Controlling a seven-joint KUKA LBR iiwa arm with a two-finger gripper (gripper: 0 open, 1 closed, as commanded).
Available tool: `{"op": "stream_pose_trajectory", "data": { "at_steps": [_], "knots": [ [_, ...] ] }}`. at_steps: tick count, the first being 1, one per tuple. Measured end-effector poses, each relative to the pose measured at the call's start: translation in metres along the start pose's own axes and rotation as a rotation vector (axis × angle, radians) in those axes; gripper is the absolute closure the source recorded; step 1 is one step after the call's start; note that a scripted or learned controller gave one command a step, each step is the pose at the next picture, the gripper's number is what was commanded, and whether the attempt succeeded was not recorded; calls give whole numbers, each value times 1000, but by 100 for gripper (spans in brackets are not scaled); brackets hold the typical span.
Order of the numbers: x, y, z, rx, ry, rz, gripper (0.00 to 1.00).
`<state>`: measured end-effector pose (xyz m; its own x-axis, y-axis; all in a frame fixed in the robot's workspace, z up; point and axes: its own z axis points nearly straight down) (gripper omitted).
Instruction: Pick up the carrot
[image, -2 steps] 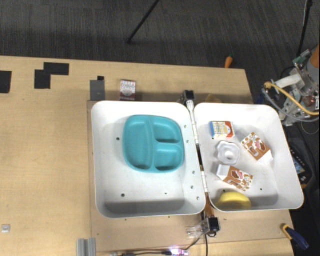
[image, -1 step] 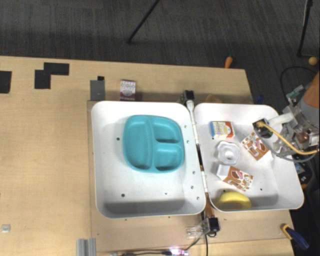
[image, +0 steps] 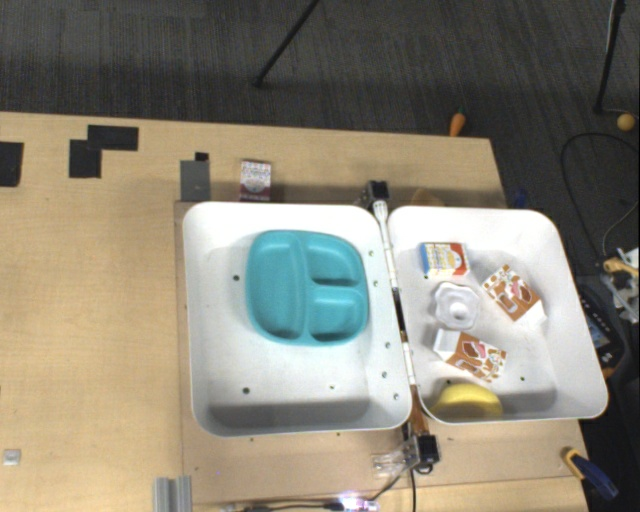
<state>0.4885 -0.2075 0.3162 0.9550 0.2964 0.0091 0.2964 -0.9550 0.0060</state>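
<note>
A wooden bench (image: 90, 330) is bearing two white bins. The left bin (image: 215, 390) is holding a teal tray (image: 305, 288); the right bin (image: 560, 340) is holding a yellow fruit (image: 468, 399), packets and a cup (image: 454, 304). I cannot tell the pincer's state or where the carrot is lying.

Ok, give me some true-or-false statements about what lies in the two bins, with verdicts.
1. The teal divided plate lies in the left bin. True.
2. The yellow banana sits on the plate. False: it lies at the near edge of the right bin.
3. The small milk carton is in the right bin. True.
4. Both brown-patterned packets lie in the left bin. False: both are in the right bin.
</note>
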Motion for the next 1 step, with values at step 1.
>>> {"op": "stream_pose_trajectory", "data": {
  "at_steps": [1],
  "knots": [
    [11,-43,108,12,-14,90,100]
  ]
}}
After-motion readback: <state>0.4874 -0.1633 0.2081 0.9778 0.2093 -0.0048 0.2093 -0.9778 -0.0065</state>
